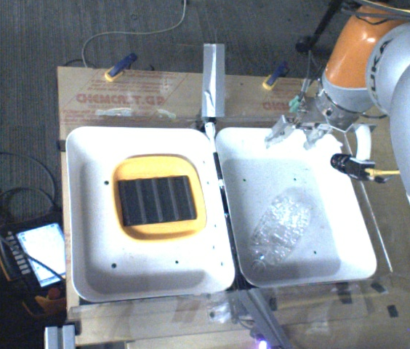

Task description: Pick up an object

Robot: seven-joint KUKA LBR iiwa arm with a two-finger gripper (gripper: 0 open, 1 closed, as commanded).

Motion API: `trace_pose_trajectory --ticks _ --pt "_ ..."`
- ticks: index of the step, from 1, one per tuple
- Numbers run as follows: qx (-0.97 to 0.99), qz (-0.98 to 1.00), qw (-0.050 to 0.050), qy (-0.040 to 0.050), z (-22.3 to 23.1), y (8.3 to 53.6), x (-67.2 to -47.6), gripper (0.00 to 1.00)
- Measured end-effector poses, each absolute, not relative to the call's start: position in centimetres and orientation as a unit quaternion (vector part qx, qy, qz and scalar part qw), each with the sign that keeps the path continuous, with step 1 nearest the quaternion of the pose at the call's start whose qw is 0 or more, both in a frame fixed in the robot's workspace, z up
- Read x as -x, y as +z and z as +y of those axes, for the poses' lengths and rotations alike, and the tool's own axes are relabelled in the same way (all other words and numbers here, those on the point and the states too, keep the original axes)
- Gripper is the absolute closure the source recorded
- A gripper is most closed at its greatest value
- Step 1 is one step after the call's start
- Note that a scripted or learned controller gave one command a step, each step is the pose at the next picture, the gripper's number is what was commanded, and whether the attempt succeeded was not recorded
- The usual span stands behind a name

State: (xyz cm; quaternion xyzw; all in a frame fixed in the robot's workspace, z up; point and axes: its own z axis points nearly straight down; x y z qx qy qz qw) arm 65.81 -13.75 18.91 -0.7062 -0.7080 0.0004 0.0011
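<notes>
The fingers (pixel 296 133) stand apart with nothing between them, spread over the far edge of the right bin (pixel 350 267), their tips pointing down and toward the bin's floor. Above them the wrist and its orange band (pixel 354 46) rise toward the right of the view, so the arm reaches in over the bin's far right corner.

Nearest thing below the fingers, toward the camera and well apart from them, is a clear plastic bottle (pixel 281 227). It lies on its side on the bin floor, slanted, one end toward the bin's near left corner. It is crinkled and see-through, so its outline is faint against the white.

Further off, to the left of the fingers past the divider between the bins, a yellow tray with a dark ribbed insert (pixel 159 197) lies flat in the left bin (pixel 89 267).

By my reading this is the approach step: nothing is grasped, and the fingers hang high. The bottle looks the likelier target. The next move calls for travelling toward the camera until the fingers sit over the bottle's body, turning them to straddle its narrow width across the slant, then descending and closing. The thin, slippery wall may crush or squirt free.
</notes>
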Motion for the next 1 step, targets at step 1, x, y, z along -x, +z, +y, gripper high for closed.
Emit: trace_pose_trajectory --ticks 1 --pt "0.775 -0.632 0.001 0.0014 -10.11 9.90 -58.63 0.00"
